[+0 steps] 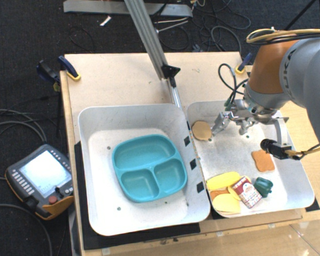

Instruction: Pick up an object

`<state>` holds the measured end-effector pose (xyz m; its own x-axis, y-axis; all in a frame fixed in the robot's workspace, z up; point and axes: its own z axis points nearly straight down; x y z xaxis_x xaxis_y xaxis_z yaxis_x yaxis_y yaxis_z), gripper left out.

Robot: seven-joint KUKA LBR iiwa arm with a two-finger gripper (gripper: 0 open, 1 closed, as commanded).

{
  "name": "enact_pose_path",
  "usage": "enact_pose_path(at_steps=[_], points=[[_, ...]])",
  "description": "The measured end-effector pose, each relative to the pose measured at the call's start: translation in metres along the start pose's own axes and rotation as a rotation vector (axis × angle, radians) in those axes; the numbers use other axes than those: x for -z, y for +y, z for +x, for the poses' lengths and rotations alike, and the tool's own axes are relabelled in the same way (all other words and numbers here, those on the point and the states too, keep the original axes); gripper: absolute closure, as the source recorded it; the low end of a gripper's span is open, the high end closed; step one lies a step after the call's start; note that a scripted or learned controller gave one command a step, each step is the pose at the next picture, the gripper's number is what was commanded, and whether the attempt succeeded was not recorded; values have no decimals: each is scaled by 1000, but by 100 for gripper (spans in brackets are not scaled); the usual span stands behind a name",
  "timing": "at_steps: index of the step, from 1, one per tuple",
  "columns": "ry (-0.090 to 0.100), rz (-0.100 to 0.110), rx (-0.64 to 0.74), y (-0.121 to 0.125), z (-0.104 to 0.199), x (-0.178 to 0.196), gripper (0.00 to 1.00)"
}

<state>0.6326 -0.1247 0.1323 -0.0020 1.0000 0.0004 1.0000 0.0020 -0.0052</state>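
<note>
My gripper point(231, 124) hangs over the back of the right bin point(294, 197), open, with nothing between its fingers. A tan round flat piece point(201, 130) lies just left of its left fingertip point(219, 123); whether they touch I cannot tell. An orange piece point(263, 160) lies in front of the gripper to the right. At the bin's front sit a yellow piece point(222, 180), a second yellow piece point(225, 203), a small red box point(246, 192) and a dark green item point(264, 186), crowded together.
The left bin point(95, 128) holds a teal divided plate point(150, 167). A slanted metal pole point(149, 33) ends at the wall between the bins. A black cable end point(275, 147) hangs from the arm near the orange piece. A teach pendant point(39, 181) lies off the bench, left.
</note>
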Motion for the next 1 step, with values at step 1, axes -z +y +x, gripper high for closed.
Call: enact_pose_path(at_steps=[1], points=[[-1, -7, -1, 2, -1, 14, 100]])
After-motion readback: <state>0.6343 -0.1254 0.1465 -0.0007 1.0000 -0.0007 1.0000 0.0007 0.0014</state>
